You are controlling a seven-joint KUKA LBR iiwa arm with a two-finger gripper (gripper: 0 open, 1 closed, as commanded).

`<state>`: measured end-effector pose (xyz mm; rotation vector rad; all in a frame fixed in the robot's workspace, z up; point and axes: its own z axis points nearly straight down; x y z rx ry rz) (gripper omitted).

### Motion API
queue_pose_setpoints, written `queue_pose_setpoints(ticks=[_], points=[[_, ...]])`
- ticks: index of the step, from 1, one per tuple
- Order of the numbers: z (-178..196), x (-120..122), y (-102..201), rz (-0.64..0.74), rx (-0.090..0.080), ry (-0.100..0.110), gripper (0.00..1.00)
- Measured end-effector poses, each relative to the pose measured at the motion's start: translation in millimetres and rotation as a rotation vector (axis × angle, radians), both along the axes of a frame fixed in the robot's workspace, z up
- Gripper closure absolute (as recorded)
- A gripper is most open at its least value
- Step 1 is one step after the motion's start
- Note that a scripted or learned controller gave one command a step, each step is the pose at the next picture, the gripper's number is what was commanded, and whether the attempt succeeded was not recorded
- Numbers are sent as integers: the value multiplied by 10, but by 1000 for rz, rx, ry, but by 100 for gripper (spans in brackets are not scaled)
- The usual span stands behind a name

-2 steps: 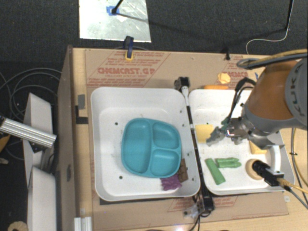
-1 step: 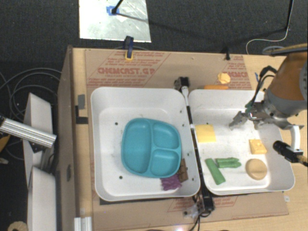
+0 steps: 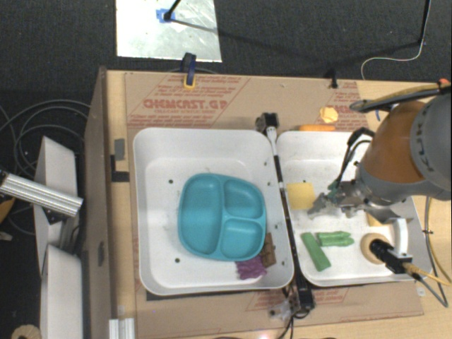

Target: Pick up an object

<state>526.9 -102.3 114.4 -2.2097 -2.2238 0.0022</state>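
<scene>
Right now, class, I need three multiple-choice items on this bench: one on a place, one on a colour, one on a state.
1. Where is the divided plate?
A. left bin
B. right bin
C. on the cardboard

2. What colour is the block beside the divider?
A. red
B. yellow
C. black

3. How does the plate sit?
A. flat, open side up
B. upside down
C. on edge

Answers:
1 A: it lies within the left bin.
2 B: it looks pale yellow.
3 A: its three compartments face up.
</scene>
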Motion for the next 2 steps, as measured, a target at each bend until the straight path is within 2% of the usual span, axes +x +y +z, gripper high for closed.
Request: queue_pose_setpoints(ticks=[1, 2], points=[[-290, -395, 43, -8, -4, -11, 0], [-298, -402, -86, -6, -4, -7, 0]])
